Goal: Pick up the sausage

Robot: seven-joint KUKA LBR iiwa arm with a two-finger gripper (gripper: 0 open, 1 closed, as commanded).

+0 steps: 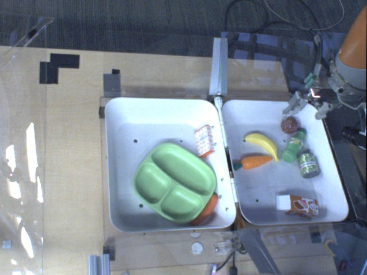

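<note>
Just above the sausage [290,124], the gripper [308,106] hangs with fingers spread wide, holding nothing.

light: bright, even | glare: left bench [23,153] | shadows: soft | focus: slightly soft

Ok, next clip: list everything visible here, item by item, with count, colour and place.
bins: 2, white, side by side on bench
plate: 1, green, divided, left bin
packet: 1, red-white, left bin, against right wall
orange item: 1, partly under plate
sausage: 1, dark red, right bin, far corner
banana: 1, yellow, right bin
carrot: 1, orange, right bin
bottle: 1, green, right bin
can: 1, green, right bin
carton: 1, brown-white, right bin, near edge
gripper: 1, grey, above sausage
</note>
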